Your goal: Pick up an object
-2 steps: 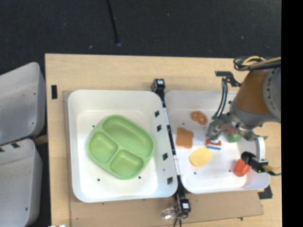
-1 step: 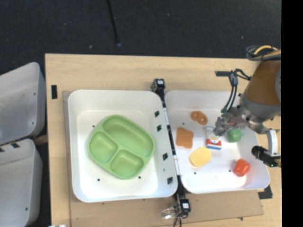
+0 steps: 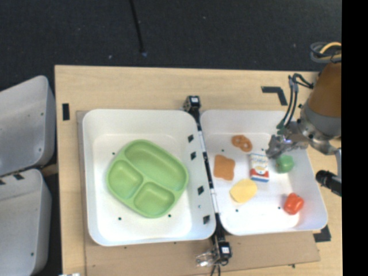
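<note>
Camera view, bench: we record a pale wood-grain bench [image 3: 144, 88] carrying two shallow white bins side by side, with dark flooring beyond its far edge.
Left bin: the left bin [image 3: 98, 211] is smooth, glossy plastic with rounded corners; it holds one light green divided plate [image 3: 147, 177], oval, matte, with three moulded compartments, lying tilted relative to the bin's walls.
Right bin: the right bin [image 3: 305, 220] matches it in make and touches it along a central seam fitted with small black clips [image 3: 202, 171].
Arm: the arm [image 3: 325, 105] enters from the right, its orange band above a grey wrist, over the right bin's far right corner.
Tool: the gripper [image 3: 278, 148] sits low over the bin floor, just beside the green object; we cannot tell whether its fingers are wide or narrow, and we see nothing between them.
Task items: all lie in the right bin. We note a small round green object [image 3: 284, 164] just right of a small white carton [image 3: 260, 168] with red and blue print.
Other items: a pretzel-shaped orange-brown piece [image 3: 241, 142] lies farther back; a flat orange-brown toast-like slab [image 3: 223, 167] lies left of the carton; a rounded yellow piece [image 3: 244, 191] sits nearer the front; a glossy red object [image 3: 293, 203] rests at front right, well apart from the rest.
Obstructions: the carton and green object stand close together right by the gripper.
Surroundings: grey-white panels [image 3: 23, 131] flank the bench's left side.
</note>
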`<control>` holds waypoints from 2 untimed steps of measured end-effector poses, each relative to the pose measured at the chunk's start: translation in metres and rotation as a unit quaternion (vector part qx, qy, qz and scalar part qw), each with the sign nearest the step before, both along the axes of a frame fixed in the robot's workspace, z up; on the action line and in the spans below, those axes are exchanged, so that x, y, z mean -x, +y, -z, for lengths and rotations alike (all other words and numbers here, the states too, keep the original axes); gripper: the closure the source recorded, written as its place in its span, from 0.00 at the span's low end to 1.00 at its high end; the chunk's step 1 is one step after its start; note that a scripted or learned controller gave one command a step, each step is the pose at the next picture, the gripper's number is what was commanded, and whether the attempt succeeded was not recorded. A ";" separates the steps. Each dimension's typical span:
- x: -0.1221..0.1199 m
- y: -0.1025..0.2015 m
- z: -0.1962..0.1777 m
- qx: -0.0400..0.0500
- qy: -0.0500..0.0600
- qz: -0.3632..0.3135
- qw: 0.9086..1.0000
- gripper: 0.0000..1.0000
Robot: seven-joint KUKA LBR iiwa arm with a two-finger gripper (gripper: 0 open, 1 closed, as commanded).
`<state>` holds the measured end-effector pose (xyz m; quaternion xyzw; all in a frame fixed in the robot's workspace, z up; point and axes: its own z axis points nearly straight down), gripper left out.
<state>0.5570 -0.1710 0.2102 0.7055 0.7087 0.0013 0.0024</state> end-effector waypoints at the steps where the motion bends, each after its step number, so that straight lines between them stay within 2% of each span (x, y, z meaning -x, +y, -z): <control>1: -0.001 -0.001 -0.031 0.000 0.000 0.001 1.000 1.00; 2: 0.016 0.045 -0.026 -0.001 0.003 0.000 1.000 1.00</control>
